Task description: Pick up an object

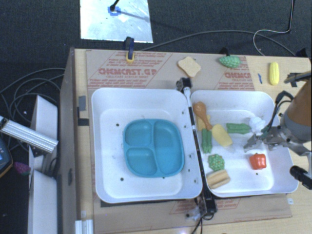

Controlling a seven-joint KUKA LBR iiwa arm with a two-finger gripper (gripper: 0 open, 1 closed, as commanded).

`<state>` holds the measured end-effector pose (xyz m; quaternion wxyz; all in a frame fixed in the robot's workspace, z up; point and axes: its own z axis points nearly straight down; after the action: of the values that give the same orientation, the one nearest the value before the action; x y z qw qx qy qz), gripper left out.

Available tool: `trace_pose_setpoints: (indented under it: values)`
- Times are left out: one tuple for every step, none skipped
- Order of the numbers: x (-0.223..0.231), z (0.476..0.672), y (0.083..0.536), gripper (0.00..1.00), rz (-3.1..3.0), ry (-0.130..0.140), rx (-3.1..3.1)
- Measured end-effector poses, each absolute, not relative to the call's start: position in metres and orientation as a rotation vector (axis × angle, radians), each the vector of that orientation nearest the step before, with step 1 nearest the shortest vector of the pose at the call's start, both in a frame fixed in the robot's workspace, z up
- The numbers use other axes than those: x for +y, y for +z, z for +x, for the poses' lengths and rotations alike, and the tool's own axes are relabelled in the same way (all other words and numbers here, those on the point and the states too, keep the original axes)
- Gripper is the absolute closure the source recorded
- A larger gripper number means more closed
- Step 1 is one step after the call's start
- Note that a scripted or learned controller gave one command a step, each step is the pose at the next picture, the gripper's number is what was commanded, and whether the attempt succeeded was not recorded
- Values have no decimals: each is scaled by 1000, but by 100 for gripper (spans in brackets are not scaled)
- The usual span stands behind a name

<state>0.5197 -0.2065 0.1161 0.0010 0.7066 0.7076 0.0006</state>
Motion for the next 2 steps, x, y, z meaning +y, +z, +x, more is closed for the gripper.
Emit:
trace_pose_setpoints:
  values:
    - [-194, 494, 84, 0, 2220, 1, 2221]
    - [-194, 495, 96, 100, 2216, 5, 2219]
